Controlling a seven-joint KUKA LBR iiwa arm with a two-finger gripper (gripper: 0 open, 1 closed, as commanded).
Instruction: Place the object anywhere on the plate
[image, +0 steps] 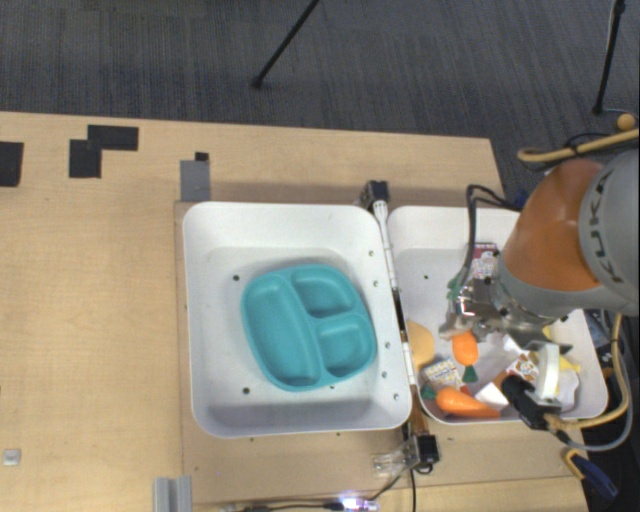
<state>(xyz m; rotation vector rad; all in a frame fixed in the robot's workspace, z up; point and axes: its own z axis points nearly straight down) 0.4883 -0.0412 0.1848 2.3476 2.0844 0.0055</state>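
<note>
**Orange piece under the end effector, plate far to the left**

A small orange toy piece (464, 348) sits in the right bin (430, 262), directly under the end effector (470, 318); it looks roundish, with no clear long axis. It seems to be between or just below the fingers, but whether they are open or closed on it, I cannot tell. A toy carrot (466, 403) lies just beside it, nearer to the front wall, among other small items. The teal plate (308, 326), with three compartments, rests in the left bin (215, 300), well apart. The coming move, I judge, must go left over the divider between the bins.
</note>
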